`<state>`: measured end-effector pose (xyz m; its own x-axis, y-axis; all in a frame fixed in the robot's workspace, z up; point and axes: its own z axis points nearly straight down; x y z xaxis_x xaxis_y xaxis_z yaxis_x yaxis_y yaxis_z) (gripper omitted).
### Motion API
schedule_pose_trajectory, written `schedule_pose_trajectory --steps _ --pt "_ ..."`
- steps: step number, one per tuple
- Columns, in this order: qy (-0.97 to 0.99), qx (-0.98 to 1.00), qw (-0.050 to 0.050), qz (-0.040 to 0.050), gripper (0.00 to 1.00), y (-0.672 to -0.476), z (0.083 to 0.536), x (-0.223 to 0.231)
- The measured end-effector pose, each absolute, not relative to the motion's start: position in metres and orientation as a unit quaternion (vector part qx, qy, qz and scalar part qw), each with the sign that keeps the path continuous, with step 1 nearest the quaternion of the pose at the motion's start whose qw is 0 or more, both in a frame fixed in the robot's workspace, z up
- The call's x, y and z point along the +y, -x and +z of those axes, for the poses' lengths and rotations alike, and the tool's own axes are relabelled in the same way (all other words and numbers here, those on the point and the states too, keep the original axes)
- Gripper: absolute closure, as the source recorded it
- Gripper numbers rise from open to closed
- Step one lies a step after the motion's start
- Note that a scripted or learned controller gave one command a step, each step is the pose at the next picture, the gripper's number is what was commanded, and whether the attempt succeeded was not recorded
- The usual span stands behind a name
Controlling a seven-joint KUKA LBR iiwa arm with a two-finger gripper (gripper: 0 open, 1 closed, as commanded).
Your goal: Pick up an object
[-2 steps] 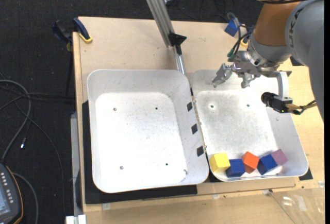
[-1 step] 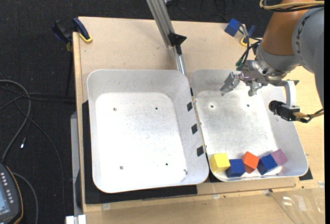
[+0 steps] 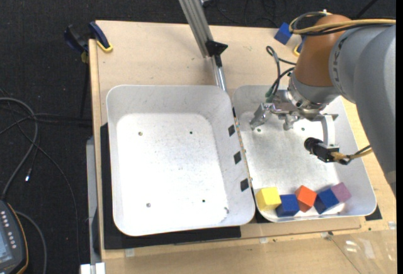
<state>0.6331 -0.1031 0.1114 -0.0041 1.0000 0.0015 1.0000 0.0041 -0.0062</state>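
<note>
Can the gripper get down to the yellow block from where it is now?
Probably yes. The gripper hangs over the right bin, and bare floor lies between it and the yellow block; only the blue block crowds one side.

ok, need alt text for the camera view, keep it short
A grey robot arm with an orange band reaches in from the right, its end effector above the upper part of the right bin, away from the blocks. A yellow block, two blue blocks, an orange block and a purple block are clustered along that bin's near edge, beside the left bin.
</note>
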Motion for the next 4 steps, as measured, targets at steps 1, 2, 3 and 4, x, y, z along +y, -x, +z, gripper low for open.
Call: schedule_pose_trajectory --steps 1,2,3,4 --pt "0.708 -0.707 0.001 0.0009 0.00 -0.612 0.117 -0.109" --pt "0.708 -0.706 0.000 0.0007 0.00 -0.592 0.128 -0.108" --pt "0.708 -0.706 0.001 0.0011 0.00 -0.567 0.120 -0.110" --pt "0.708 -0.706 0.002 0.0014 0.00 -0.508 0.120 -0.104"
